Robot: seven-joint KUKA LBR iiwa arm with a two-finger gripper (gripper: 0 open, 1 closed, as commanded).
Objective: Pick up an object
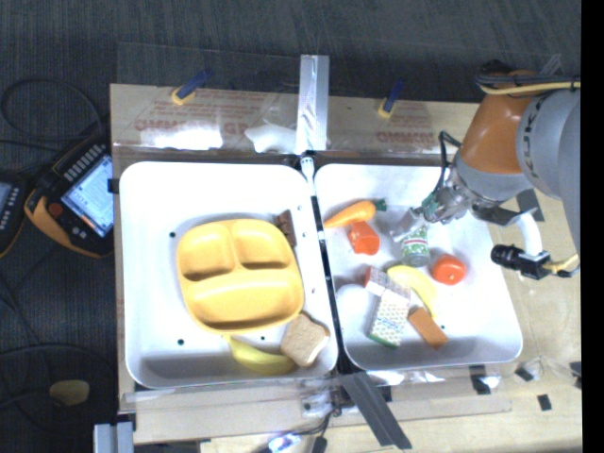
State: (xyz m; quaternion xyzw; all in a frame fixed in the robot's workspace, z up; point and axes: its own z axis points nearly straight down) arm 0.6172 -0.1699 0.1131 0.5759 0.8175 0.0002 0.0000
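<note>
Right bin (500, 333): hand (429, 210) low over a small green-labelled can, possibly (414, 246); finger spread cannot be told. Nearby: carrot (349, 213), tomato (449, 270), banana (416, 284). Left bin: yellow divided tray (239, 274).

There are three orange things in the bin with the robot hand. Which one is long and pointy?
The carrot, at the bin's top left with a green tip. The other two are short and rounded.

A single fixed camera is looking down at a slant from well above the bench (189, 121), taking in both white bins (142, 253) whole; the arm (514, 140) is entering from the right, seemingly partly cropped.
</note>
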